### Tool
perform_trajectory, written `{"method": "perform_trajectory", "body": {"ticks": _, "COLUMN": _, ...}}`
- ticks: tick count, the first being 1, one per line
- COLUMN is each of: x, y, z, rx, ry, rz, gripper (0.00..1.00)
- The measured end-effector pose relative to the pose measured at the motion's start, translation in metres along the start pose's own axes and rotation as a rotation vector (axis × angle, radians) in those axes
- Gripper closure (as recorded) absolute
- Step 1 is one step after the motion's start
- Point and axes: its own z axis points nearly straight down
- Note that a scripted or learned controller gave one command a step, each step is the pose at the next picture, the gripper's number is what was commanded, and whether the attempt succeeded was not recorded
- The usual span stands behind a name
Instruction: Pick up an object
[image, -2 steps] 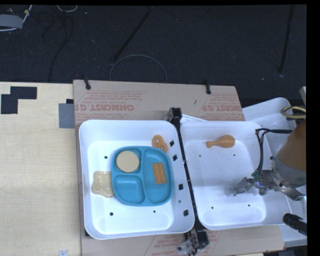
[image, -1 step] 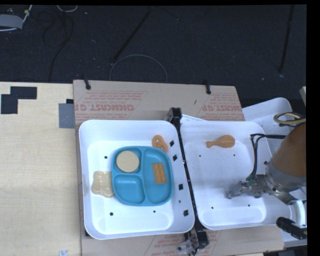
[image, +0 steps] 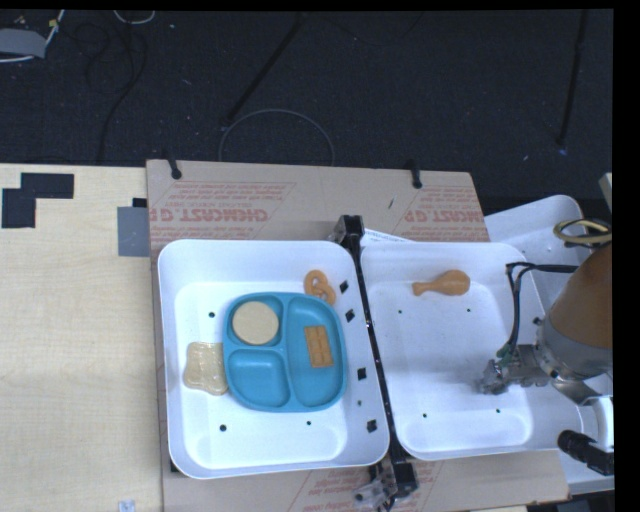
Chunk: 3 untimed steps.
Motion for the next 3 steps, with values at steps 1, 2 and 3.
{"method": "perform_trajectory", "body": {"ticks": 1, "x": 0.0, "y": 0.002, "z": -0.062, "rx": 0.0, "ry": -0.001, "rz": -0.006, "gripper": 1.0}}
{"method": "perform_trajectory", "body": {"ticks": 2, "x": 0.001, "y": 0.008, "z": -0.105, "rx": -0.001, "ry": -0.002, "rz": -0.006, "gripper": 1.0}}
{"method": "perform_trajectory", "body": {"ticks": 3, "x": 0.0, "y": 0.009, "z": -0.148, "rx": -0.002, "ry": -0.002, "rz": -0.007, "gripper": 1.0}}
